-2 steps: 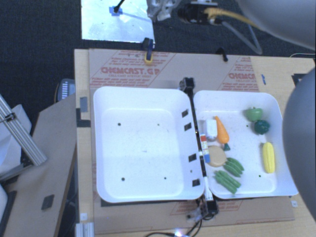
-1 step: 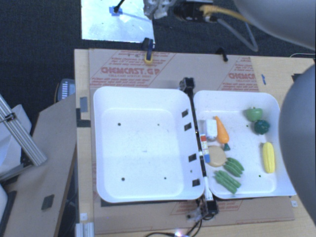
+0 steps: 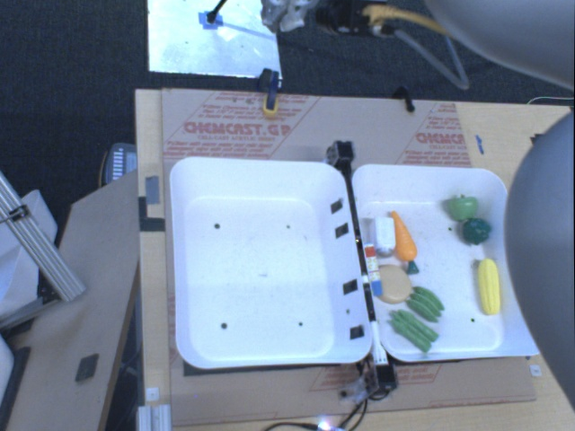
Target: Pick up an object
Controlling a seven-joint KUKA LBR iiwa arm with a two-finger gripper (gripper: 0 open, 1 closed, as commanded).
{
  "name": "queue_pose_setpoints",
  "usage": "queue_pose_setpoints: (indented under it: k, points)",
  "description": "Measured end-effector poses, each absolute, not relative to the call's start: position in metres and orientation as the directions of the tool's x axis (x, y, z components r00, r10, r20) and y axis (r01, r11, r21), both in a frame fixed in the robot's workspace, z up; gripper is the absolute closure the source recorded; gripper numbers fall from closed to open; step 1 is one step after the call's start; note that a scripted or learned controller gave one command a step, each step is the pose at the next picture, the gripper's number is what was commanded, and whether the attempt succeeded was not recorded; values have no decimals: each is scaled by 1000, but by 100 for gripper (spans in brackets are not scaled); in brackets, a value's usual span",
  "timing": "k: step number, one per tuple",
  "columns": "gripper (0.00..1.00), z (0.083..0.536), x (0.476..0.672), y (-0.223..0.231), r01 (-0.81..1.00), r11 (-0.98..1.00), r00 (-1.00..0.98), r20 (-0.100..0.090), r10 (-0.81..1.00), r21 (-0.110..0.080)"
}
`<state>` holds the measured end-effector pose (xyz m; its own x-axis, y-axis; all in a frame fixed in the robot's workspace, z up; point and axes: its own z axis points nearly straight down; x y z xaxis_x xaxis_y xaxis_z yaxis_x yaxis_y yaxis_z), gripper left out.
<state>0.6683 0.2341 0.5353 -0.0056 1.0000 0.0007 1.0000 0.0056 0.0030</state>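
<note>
- The gripper hung above the bench's far edge, well apart from both bins; whether its fingers were parted could not be told.
- The left bin stood beside the right bin.
- The right bin held a carrot, a round tan piece, green pods, a green apple, broccoli and corn.

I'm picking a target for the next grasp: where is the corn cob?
The corn cob lies in the right bin near its right wall, below the dark green broccoli.
</note>
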Motion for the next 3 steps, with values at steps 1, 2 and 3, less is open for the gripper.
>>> queue_pose_setpoints:
  k: [1,2,3]
  points:
    - [100,535,667,234,1000,6,-6,0,1000,2]
    - [100,535,661,234,1000,5,-5,0,1000,1]
    - [100,535,660,234,1000,5,-5,0,1000,2]
